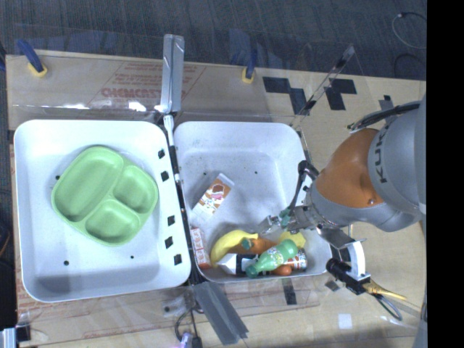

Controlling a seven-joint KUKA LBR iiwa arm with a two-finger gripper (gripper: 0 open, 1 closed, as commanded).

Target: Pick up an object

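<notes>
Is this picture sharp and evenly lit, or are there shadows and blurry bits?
Camera view: even, soft light; faint shadows under the green tray and along the left bin rim. The pile by the banana is slightly soft, and the gripper there looks blurred, so small details are hard to read.

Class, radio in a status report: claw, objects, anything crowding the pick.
Claw low over the right bin, at the front pile. Banana, green bottle packed tight together. Small carton lies apart. Left bin: green tray.
</notes>
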